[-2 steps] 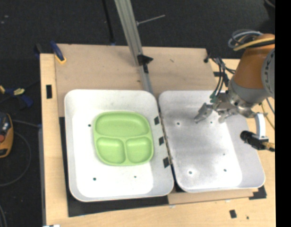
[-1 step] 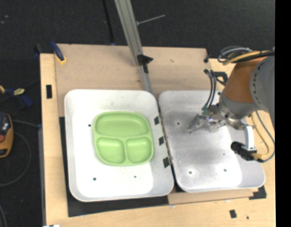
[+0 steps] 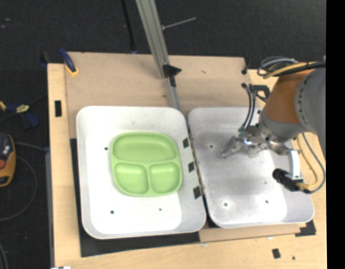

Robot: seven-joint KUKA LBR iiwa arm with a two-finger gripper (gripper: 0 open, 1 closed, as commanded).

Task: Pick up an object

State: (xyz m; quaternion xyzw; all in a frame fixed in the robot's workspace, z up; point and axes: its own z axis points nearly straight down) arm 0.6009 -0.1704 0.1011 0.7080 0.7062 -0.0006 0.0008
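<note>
The tan wooden bench [image 3: 133, 77] is extending past the lower and left edges of the view, so its full outline is not showing. The grey arm with the orange band [image 3: 293, 102] is reaching in from the right and is being cut off at that side; only its wrist section is showing, and black and yellow cables [image 3: 304, 178] are looping across its lower part. The two shallow white plastic bins are lying side by side, touching along their inner edges. The left bin [image 3: 94, 206] is holding the task's thing, a light green moulded plastic tray [image 3: 144, 163] with rounded corners and three compartments: one wide compartment along the top and two smaller ones below it. The tray is lying flat near the middle of the left bin, slightly tilted in plan, well apart from the arm. The right bin [image 3: 245, 206] is being partly covered by the arm along its upper right area, and dark smudging is showing on its floor. The two-finger gripper [image 3: 231, 148] is hanging over the upper middle of the right bin, pointing toward the left; its metal tip is small and blurred, so whether it is released or clenched cannot be told, and nothing is visibly resting between its tips.
</note>
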